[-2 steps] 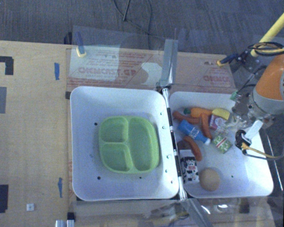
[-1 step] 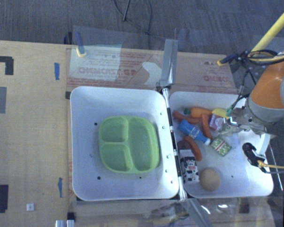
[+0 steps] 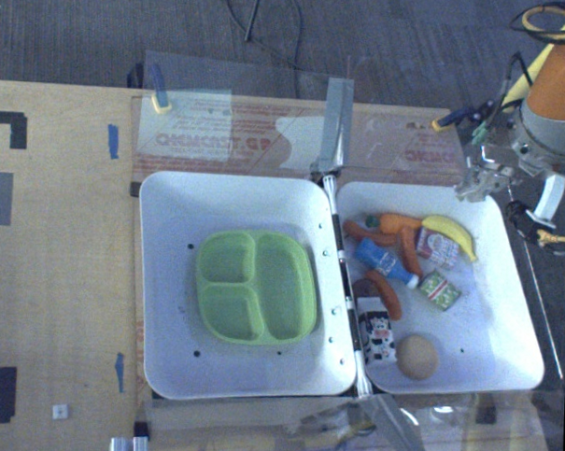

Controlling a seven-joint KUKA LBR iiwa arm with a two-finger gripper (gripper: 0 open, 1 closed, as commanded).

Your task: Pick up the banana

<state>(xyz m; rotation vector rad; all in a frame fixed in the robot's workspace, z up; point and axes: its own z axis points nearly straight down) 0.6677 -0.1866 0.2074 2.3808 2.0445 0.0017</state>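
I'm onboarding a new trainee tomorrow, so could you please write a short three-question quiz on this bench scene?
1. True or false: the banana lies in the right bin.
2. Multiple choice: what sits in the left bin? A) a green divided plate B) a carrot C) a blue bottle
3. Short answer: which item lies nearest the right bin's front edge?

Key
1. True; it lies near the far edge, next to the carrot and a small red carton.
2. A; the green divided plate.
3. The brown egg-shaped item, beside the black-and-white carton.
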